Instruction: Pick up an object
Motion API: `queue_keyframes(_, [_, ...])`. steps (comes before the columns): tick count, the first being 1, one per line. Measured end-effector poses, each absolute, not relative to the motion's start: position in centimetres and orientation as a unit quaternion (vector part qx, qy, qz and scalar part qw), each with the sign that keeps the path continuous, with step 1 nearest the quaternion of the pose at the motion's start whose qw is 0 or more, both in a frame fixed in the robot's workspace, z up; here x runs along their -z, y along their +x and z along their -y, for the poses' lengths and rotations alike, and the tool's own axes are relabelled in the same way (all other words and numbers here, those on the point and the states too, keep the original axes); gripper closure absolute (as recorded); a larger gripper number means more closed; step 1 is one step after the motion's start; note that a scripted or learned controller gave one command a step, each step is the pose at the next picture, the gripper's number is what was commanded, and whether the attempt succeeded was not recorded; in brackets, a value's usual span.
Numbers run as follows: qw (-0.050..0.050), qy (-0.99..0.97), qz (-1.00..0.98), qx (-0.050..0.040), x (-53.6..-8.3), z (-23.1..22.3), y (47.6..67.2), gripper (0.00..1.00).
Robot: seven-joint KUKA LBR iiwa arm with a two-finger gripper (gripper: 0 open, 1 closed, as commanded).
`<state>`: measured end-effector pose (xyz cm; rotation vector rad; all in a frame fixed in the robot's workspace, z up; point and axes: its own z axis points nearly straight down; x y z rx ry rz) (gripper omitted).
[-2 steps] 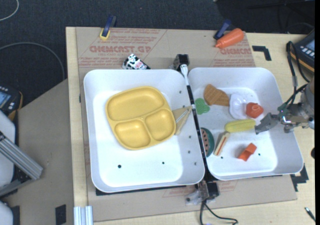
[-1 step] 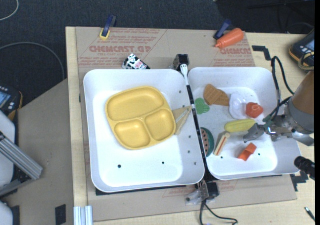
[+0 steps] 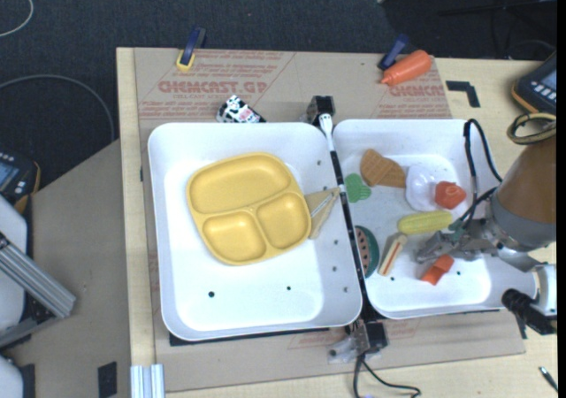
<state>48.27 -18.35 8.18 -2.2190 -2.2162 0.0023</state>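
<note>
two-finger gripper (image 3: 439,252) low in right white bin (image 3: 460,297), opening unreadable. small orange-red plastic toy piece (image 3: 435,271) just beneath, near bin's front edge. likely light, stiff, slick; grip across its narrow sides.

You see smooth, glossy white plastic bins (image 3: 177,237), a matt yellow plastic divided tray (image 3: 248,206), and a pale, matt wood-like worktop (image 3: 141,87).

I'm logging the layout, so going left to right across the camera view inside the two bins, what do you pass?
Yellow divided plate → green toy piece → watermelon slice → hot dog → yellow corn → tool at the right bin.
</note>
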Motion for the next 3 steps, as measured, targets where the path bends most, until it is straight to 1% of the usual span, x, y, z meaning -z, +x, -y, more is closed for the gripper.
queue_keyframes(1, [-0.001,-0.707,0.707,0.0005,-9.5,18.4,48.4,1.0])
queue_keyframes(2, [-0.003,-0.707,0.707,0.0009,-13.8,18.3,48.5,1.0])
queue_keyframes(3, [-0.003,-0.707,0.708,0.0013,-20.1,18.1,48.4,1.0])
